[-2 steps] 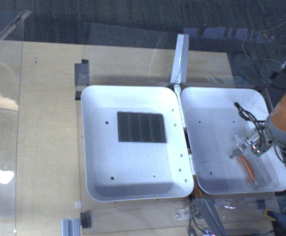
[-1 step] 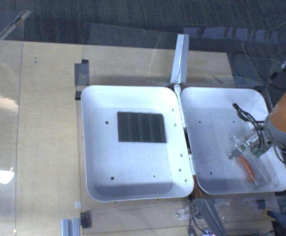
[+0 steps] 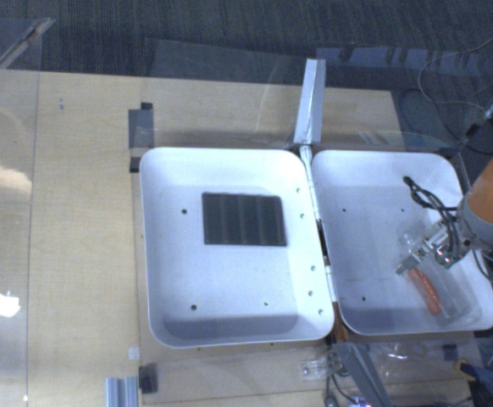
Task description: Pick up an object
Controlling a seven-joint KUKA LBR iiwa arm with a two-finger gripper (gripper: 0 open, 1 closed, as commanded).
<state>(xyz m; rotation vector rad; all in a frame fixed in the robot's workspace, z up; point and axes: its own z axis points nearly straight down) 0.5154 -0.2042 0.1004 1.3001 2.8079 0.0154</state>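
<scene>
The sausage, an orange-red stick, lies in the right bin, close to its front right corner. It is just below my pincer and a little to the right of it. Its upper end is very near my clear fingertips, but I cannot tell if they touch it. Its long axis goes diagonal: the upper end points to the back left, toward my pincer, and the lower end points to the front right corner. Whether my pincer is wide or narrow I cannot tell, because it is blurred. The left bin has a dark ribbed mat in its middle.
</scene>
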